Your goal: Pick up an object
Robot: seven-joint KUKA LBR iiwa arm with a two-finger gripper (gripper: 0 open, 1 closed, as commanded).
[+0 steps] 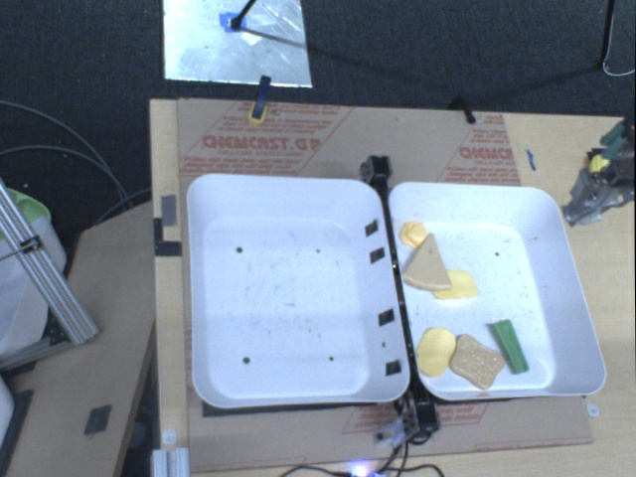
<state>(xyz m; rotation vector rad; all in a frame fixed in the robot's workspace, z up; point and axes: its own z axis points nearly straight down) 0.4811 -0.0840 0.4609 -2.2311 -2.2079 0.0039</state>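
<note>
from my screen i see two white bins side by side on the tabletop (556, 137). the left bin (288, 197) shows just its white floor with some small dark dots. the right bin (542, 212) has the things i could pick up.

near the wall between the bins sits a small yellow piece (412, 234). just below it lies a tan wedge (428, 266), shaped like a slice. a flat yellow piece (456, 286) touches the lower right side of the wedge. lower down there is a round yellow piece (435, 352), and a brown cracker (476, 362) rests right against it. a green stick (508, 346) lies just beside the cracker, a bit tilted, near the front right of the bin.

the hand (596, 202) is at the far right side of my view, over the tabletop and outside the right bin, past its top right corner. it looks grey and small from here. it is well apart from all the things in the bin. i cannot tell if it is wide or narrow, as it is too small and blurry.

a shiny metal sheet (237, 28) lies on the dark floor above the bins.
</note>
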